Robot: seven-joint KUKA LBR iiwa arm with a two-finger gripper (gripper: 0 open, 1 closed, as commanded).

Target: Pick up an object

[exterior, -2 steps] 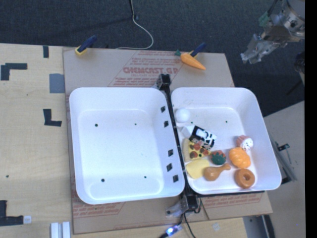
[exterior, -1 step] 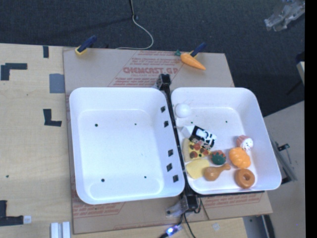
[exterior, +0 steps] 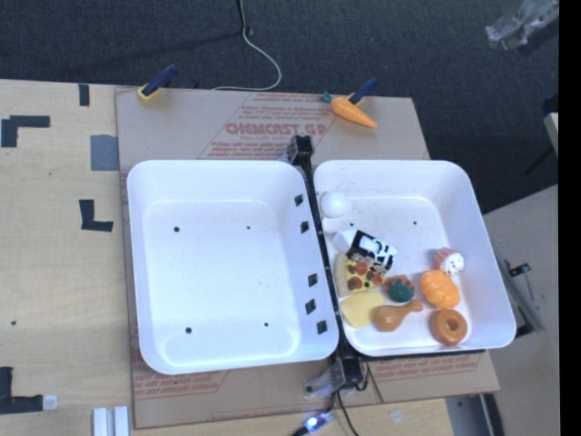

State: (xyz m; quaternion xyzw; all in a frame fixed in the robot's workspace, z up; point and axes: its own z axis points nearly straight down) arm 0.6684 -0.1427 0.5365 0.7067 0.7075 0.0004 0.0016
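Note:
The right bin (exterior: 454,189) holds a cluster of toy foods in its near half. Among them are a white ball (exterior: 334,204), a black-and-white piece (exterior: 371,246), a pizza slice (exterior: 359,272), a green and red piece (exterior: 398,289), an orange fruit (exterior: 438,289), a brown donut (exterior: 448,326), a drumstick (exterior: 395,316) and a small pink-and-white piece (exterior: 448,262). My gripper (exterior: 524,16) hangs blurred at the top right, high above the dark floor and well away from the bin.
The left bin (exterior: 218,271) sits beside the right one, joined by a black hinge strip (exterior: 311,243). A toy carrot (exterior: 352,112) lies on the cardboard behind the bins. Clamps (exterior: 157,82) hold the cardboard's far edge. A cable (exterior: 259,53) crosses the floor.

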